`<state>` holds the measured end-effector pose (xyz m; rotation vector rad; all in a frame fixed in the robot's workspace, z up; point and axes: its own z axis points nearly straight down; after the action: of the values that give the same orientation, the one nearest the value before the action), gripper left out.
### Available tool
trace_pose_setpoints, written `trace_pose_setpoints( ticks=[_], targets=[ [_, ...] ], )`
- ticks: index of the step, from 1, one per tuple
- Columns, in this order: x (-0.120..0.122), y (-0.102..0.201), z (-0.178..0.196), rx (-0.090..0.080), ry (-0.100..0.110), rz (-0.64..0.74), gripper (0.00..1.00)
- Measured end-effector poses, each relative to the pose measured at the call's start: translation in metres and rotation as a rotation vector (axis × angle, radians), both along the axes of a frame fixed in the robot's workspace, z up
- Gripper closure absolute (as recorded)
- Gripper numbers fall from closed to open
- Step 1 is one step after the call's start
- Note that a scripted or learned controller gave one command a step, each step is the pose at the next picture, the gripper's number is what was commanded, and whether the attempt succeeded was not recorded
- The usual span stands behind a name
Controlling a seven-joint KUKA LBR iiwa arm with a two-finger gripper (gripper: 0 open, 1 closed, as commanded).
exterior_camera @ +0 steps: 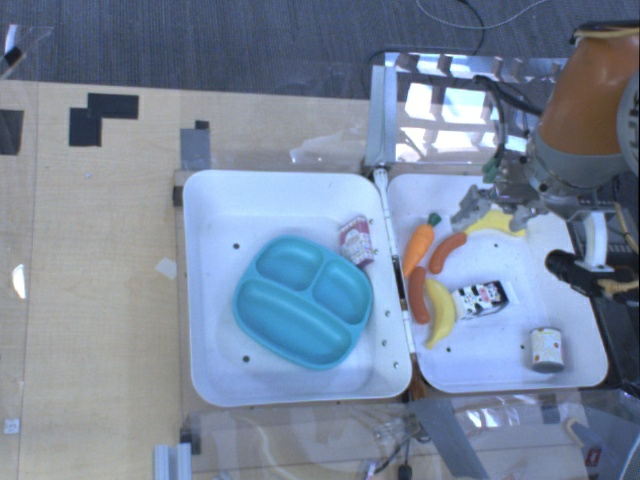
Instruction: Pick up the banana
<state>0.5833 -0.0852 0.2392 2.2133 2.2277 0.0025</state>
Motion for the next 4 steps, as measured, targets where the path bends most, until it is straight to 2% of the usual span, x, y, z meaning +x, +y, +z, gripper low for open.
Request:
trace_pose_setpoints(
  ticks=[1, 2, 3, 4],
  targets=[
    [0.011, -0.042, -0.048, 0.0, 0.001, 0.002, 0.0],
    [0.005, -0.112, -0.14, -0.001, 0.0, 0.108, 0.0],
    [0.063, -0.119, -0.153, -0.003, -0.006, 0.134, 0.0],
    [0.066, -0.118, -0.141, -0.004, -0.01, 0.139, 1.0]
  ],
)
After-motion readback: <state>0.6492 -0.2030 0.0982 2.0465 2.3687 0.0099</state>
